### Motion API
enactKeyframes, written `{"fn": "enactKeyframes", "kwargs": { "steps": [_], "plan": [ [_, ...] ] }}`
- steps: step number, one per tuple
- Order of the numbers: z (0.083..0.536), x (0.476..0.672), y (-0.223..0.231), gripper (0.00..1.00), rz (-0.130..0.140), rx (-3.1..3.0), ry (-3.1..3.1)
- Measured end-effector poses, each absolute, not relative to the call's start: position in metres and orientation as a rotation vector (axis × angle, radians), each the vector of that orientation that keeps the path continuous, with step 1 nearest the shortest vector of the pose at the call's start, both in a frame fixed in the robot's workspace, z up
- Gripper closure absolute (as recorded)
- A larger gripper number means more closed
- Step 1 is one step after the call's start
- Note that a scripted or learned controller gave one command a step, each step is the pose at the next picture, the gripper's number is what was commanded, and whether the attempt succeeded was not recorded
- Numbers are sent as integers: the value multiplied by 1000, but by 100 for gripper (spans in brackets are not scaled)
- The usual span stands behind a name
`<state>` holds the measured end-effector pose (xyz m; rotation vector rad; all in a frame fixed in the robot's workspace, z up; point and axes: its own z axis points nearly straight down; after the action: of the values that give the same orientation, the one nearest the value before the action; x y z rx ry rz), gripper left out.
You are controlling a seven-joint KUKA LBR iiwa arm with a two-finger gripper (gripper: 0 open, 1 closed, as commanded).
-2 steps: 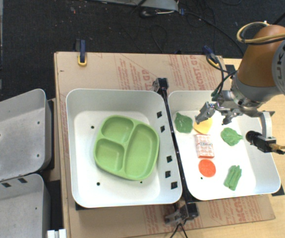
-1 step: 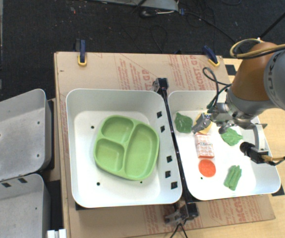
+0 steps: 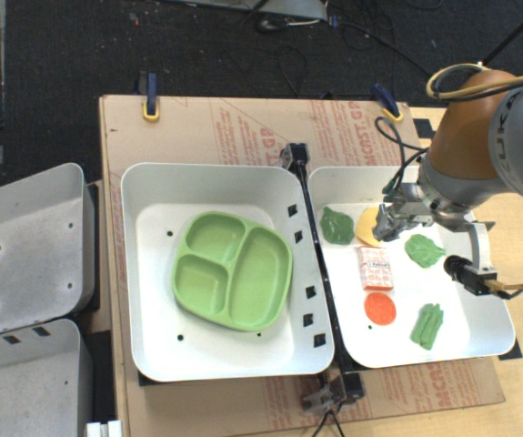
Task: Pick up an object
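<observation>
Two shallow white bins side by side on a cardboard-covered surface [image 3: 206,116]. In the left bin [image 3: 143,244], a light green divided plate [image 3: 232,269] with three compartments, lying flat near the middle. In the right bin [image 3: 488,330], several small items: a dark green leafy piece [image 3: 337,225] at 10 o'clock of the bin, a yellow round piece [image 3: 367,227] just beside it toward 3 o'clock, a red-and-white packet [image 3: 375,269] near the centre, an orange disc [image 3: 380,309] directly at 6 o'clock of the packet, a light green leafy piece [image 3: 424,249] toward 3 o'clock of the packet, and a green ridged piece [image 3: 427,325] at 5 o'clock of the bin. Reaching in from 3 o'clock, the grey arm [image 3: 479,144], with its gripper [image 3: 387,227] low over the yellow round piece, seemingly touching its right edge. Spread or pressed together: cannot tell from this angle. Nothing visibly between the fingers.
</observation>
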<state>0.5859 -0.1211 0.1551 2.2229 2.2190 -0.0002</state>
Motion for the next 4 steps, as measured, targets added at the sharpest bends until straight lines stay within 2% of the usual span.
{"fn": "enactKeyframes", "kwargs": {
  "steps": [1,2,4],
  "plan": [
    [218,591,-122,100,6,2214,2220],
    [248,593,-122,100,4,2216,2221],
    [248,565,-37,100,0,2216,2231]
  ]
}}
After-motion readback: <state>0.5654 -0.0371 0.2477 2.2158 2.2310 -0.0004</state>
